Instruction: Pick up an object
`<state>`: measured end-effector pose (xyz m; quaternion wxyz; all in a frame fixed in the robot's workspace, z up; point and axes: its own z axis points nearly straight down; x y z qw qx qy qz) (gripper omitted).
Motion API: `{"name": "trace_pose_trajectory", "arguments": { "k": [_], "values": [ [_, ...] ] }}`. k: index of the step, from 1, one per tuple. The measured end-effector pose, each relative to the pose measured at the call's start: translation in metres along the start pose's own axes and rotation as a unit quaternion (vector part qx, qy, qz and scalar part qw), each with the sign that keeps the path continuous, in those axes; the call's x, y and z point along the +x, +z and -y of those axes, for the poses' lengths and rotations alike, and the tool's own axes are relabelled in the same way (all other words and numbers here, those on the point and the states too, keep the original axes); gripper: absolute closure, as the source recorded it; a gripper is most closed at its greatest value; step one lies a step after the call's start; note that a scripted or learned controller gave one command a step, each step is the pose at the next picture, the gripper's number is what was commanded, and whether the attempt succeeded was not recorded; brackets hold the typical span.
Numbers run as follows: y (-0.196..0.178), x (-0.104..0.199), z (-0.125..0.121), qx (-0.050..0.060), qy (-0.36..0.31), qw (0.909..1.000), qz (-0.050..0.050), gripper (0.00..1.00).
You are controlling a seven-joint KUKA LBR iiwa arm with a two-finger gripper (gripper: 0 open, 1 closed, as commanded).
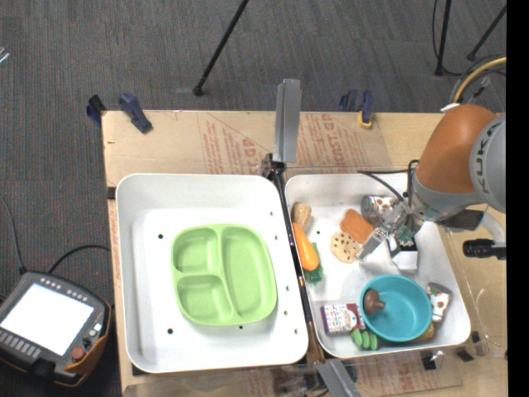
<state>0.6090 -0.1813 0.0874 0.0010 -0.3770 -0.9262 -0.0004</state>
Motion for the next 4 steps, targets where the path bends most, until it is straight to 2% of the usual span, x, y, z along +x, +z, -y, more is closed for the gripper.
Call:
{"name": "trace_pose_trajectory", "arguments": {
  "k": [1, 2, 3, 4],
  "values": [
    [0.002, 0.026, -0.051, 0.004, 0.007, 1.0, -0.004, 0.0],
    [0.002, 0.045, -0.076, 0.012, 0.037, 0.9992, -0.003, 0.0],
    [0.003, 0.003, -0.044, 0.006, 0.182, 0.9834, -0.005, 0.0],
    [0.002, 0.043, -0.091, 0.003, 0.279, 0.9602, -0.002, 0.0]
  ]
}}
